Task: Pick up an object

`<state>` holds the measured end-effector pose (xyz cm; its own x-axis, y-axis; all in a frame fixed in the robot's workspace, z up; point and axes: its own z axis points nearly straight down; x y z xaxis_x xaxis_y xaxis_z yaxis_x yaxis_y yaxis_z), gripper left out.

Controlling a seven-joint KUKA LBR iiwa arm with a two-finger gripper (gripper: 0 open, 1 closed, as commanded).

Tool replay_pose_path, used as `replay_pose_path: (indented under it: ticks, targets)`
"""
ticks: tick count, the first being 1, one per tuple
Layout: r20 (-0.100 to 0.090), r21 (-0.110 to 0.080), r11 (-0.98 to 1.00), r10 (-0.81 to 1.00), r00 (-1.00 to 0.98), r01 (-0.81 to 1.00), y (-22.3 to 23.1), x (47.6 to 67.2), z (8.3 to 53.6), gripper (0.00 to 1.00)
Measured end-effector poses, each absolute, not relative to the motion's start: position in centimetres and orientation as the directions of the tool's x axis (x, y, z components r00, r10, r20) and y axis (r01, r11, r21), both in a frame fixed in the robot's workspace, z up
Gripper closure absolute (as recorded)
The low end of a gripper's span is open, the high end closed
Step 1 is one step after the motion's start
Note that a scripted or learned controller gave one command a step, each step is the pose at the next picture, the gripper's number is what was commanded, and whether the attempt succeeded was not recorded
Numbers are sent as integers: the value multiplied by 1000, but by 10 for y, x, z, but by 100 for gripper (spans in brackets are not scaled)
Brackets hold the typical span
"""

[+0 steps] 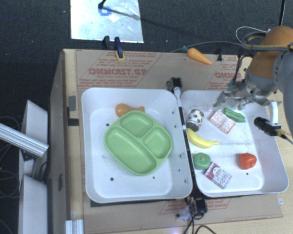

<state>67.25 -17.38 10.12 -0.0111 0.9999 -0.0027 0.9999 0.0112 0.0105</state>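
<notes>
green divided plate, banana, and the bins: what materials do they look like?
Green divided plate: likely molded plastic, matte, uniform colour, soft rounded compartment ridges.
Banana: probably toy plastic or rubber; flat, even yellow with a slight sheen.
Bins, left and right: apparently thin white plastic, smooth, semi-gloss, rounded molded corners. Could be coated metal; the look leaves it open.

white bins (95, 130); light green divided plate (138, 141); yellow banana (201, 140); red tomato (247, 160); green pepper (234, 114); orange carrot (199, 56) upper right; red-white packets (217, 174); brown cardboard, red lettering (116, 71).
</notes>
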Motion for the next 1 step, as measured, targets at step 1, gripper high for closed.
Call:
replay_pose_path:
  ticks: [1]
  targets:
    - [0,11,4,1000,-4,1000,-189,672,90,0]
